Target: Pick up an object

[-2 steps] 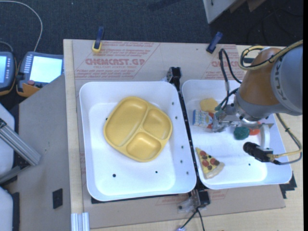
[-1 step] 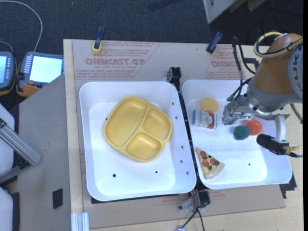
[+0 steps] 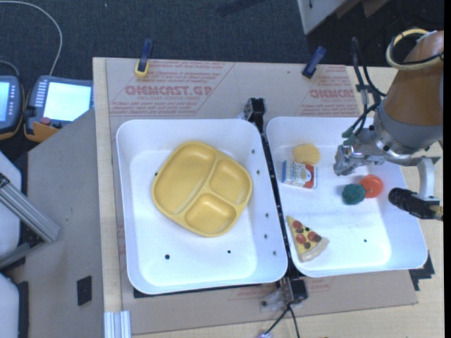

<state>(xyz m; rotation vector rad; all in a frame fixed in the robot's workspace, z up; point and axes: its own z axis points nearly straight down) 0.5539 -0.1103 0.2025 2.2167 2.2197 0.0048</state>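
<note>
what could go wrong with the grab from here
1. The green object and the orange-red one sit touching in the right bin, so a grab at one would likely nudge or drag the other.
2. The gripper is near the small carton and the yellow piece; a descent here might land between items and close on nothing.
3. The pizza slice lies flat by the bin wall, likely hard to pinch.
</note>
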